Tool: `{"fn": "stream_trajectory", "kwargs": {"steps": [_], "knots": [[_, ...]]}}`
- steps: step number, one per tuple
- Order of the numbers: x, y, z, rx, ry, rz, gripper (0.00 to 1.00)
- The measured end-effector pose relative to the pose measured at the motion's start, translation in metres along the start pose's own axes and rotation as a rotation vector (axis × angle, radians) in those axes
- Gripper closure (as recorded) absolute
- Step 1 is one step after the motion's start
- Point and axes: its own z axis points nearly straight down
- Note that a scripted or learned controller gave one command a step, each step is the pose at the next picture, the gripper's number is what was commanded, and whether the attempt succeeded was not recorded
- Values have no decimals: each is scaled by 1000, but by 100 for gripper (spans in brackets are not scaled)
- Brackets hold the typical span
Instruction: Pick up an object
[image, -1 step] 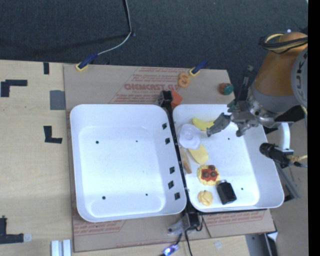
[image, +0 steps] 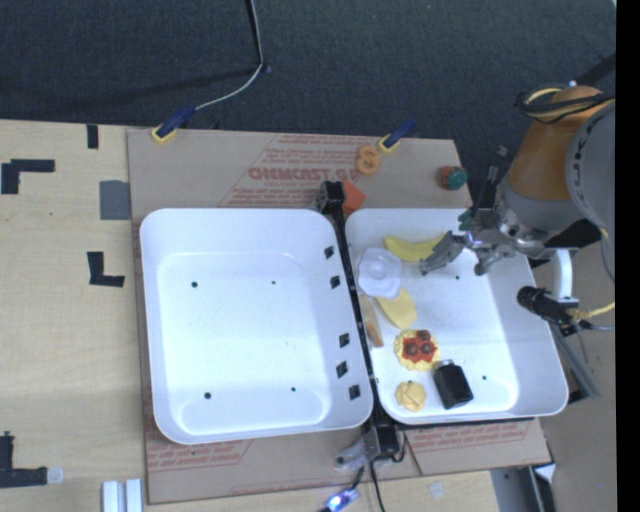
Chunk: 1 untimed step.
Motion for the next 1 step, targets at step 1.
{"fn": "stream_trajectory", "kwargs": {"steps": [1], "knots": [[-30,54,81,13,5,-8,0]]}}
